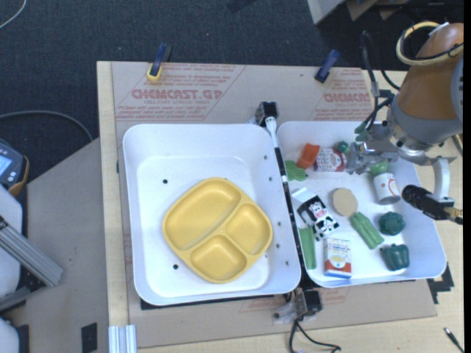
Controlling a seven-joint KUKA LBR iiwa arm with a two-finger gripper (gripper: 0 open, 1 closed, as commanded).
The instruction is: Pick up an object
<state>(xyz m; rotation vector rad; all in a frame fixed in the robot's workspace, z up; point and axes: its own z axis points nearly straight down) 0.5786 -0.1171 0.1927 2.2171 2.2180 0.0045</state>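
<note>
My gripper point(363, 158) hangs low over the far part of the right bin point(434, 250), under the grey and orange arm. It sits just right of a small white bottle with a red label point(328, 162) and a green cap. A white can point(385, 187) lies just below and to the right of it. Other items in this bin include an orange-red piece point(309, 154), a tan round disc point(344, 201), a black-and-white cow toy point(316, 216), a green pickle point(366, 229), a dark green broccoli point(391, 222), a green pepper point(396, 256) and a small carton point(338, 258).
The left bin point(140, 160) holds a yellow divided plate point(217, 230). A black divider rail point(283, 186) runs between the two bins. A black part point(427, 201) juts from the arm over the right bin's right side. Clamps point(156, 63) sit on the board's far edge.
</note>
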